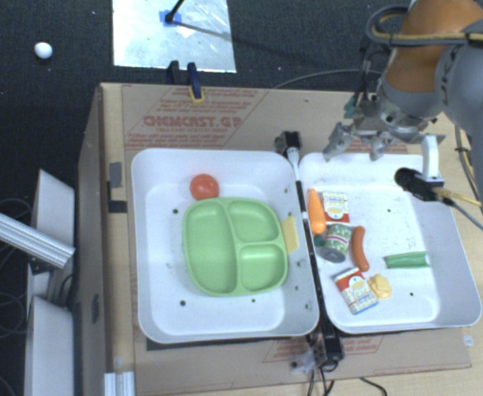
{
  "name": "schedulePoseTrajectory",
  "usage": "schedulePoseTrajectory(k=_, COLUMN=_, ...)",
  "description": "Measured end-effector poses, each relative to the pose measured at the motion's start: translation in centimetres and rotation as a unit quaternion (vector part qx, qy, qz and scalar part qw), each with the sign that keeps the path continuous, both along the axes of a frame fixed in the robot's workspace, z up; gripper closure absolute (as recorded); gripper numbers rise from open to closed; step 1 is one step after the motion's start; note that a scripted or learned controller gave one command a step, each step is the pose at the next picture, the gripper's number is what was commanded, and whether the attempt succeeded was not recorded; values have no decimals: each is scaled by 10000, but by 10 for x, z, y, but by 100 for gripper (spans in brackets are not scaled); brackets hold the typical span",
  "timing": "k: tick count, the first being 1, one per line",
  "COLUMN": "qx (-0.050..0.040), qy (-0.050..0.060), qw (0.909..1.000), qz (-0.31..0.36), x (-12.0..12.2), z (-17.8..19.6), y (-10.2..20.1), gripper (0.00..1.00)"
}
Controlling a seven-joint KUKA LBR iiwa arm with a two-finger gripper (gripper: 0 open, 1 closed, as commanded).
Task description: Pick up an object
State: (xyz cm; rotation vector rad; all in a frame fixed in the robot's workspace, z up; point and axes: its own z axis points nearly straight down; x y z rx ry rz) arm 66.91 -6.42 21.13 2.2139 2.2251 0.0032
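My gripper (357,147) hangs over the back rim of the right bin (452,246), with its fingers spread open and nothing between them. In that bin, in front of the gripper, lie an orange carrot (315,210), a small white carton (335,205), a tin can (333,243), a red sausage (360,247), a green pepper-like piece (406,260), a second small carton (355,291) and a yellow lump (380,285). The carrot lies along the bin's left wall.
The left bin (158,221) holds a green divided plate (231,246), a red tomato (204,186) behind it and a yellow piece (290,233) at its right edge. A black cylinder on a white bracket (419,182) juts over the right bin's back right.
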Motion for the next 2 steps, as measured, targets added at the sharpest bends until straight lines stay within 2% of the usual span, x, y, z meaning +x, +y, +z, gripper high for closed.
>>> schedulePoseTrajectory(k=1, qx=0, qy=12, qw=10000, qz=-19, x=-27, z=-127, y=-21, gripper=0)
schedulePoseTrajectory(k=2, qx=1, qy=-3, qw=10000, qz=-16, x=-26, z=-116, y=-21, gripper=100)
